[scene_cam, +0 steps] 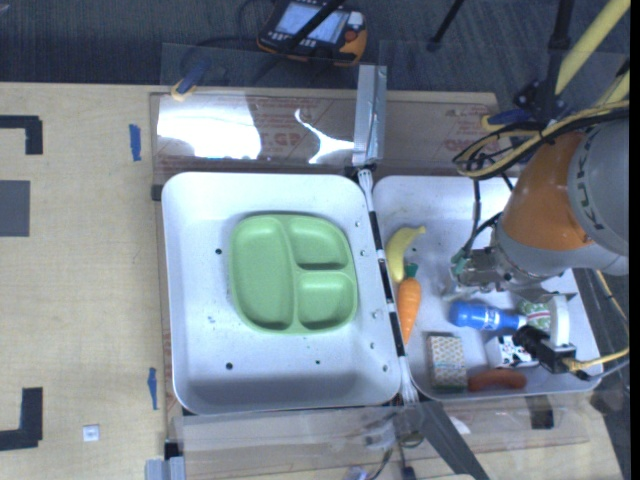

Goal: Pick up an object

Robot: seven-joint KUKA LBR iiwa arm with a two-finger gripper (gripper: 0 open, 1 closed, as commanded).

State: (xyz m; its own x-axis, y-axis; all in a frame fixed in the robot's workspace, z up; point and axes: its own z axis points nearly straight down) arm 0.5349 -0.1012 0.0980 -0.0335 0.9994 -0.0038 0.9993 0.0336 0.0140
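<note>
Over the right bin (440, 193), the pincer (478, 276) hangs just above a blue bottle (482, 317); whether it is wide or narrow I cannot tell. Left of it lie a carrot (408, 308) and banana (402, 249); the left bin (190, 268) holds a green tray (294, 272)

Banana (401, 250) behind carrot (408, 308)
</note>
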